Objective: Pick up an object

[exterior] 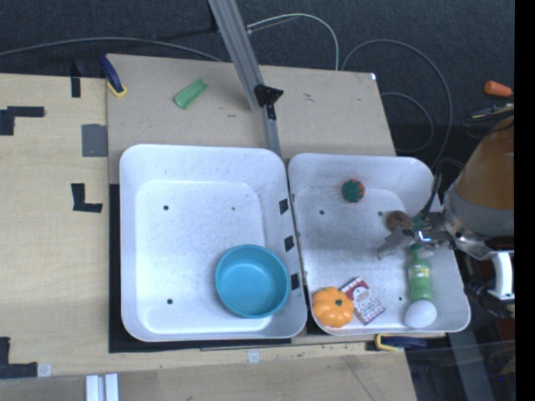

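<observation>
The right bin [322,174] holds several small objects. A teal-green ball [353,191] lies near its far side. An orange pumpkin [333,307] and a red-and-white packet [364,300] lie by the near wall. A green bottle [419,280] lies along the right wall, with a white round object [420,314] at its near end. My gripper [406,236] is low over the right side of this bin, just beyond the bottle's far end and next to a small brown object [396,220]. Nothing shows clearly held in it.
A blue bowl [252,280] sits in the near right corner of the left bin [167,174]. A grey pole [242,48] slants across the bench behind the bins. A green block [190,93] and a blue-yellow clamp [112,77] lie on the board beyond.
</observation>
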